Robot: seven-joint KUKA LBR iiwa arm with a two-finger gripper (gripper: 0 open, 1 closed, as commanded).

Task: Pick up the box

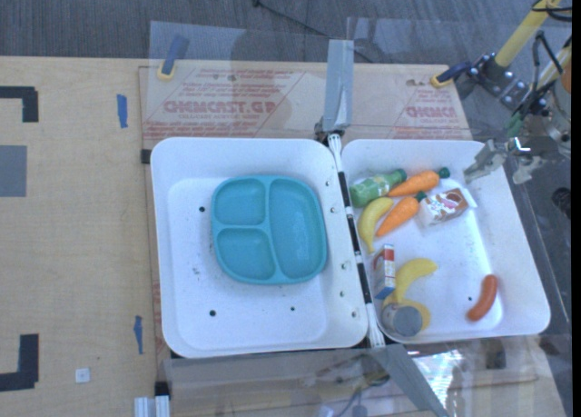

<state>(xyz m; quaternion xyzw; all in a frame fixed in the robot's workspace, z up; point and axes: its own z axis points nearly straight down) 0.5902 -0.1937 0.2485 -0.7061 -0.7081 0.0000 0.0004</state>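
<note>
The box [445,205] is a small white carton with red print. It lies in the right bin [508,252], towards the back, just right of two orange carrots [407,199]. My gripper [502,166] hangs over the bin's back right rim, up and to the right of the box and apart from it. Its fingers stand open with nothing between them.
The right bin also holds a green bottle [374,186], a yellow banana [372,219], a slim white and red packet [388,265], another yellow piece [414,272], a round grey can [405,319] and a sausage [483,297]. A teal divided plate [270,228] lies in the left bin [182,224].
</note>
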